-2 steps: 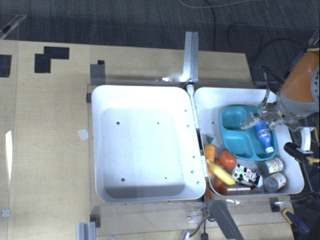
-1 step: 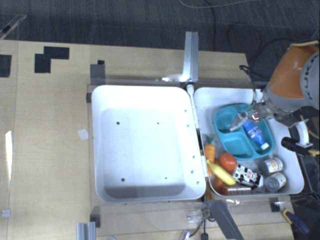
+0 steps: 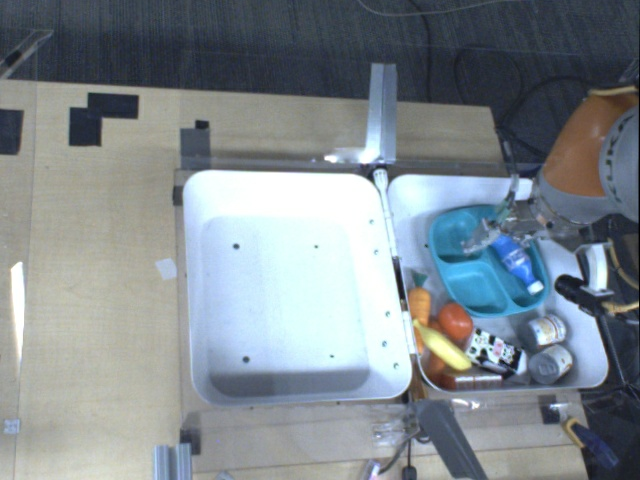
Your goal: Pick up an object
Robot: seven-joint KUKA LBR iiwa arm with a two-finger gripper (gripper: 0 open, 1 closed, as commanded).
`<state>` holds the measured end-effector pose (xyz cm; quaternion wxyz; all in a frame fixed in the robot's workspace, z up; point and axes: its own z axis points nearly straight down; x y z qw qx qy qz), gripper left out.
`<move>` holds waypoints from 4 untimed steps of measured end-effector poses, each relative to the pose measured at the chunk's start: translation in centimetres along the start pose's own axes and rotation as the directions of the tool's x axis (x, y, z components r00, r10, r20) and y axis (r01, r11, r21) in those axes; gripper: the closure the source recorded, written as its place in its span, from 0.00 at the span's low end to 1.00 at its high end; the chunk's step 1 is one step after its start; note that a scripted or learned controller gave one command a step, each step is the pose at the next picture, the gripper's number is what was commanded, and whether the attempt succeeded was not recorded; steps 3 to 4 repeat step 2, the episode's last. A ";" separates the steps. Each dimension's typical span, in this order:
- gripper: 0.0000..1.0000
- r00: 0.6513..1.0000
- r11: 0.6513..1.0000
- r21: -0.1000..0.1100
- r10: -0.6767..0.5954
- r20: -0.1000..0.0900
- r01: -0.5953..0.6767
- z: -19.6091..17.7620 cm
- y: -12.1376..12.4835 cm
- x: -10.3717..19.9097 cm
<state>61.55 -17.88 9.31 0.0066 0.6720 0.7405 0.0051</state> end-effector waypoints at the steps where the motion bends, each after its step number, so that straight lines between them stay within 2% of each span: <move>1: 1.00 1.000 1.000 -0.008 -0.005 0.002 0.005 -1.3 0.3 0.1; 2: 1.00 0.998 0.998 0.009 0.064 -0.001 -0.064 -12.1 1.0 4.6; 4: 1.00 0.998 0.998 0.009 0.064 -0.001 -0.064 -12.1 1.0 4.6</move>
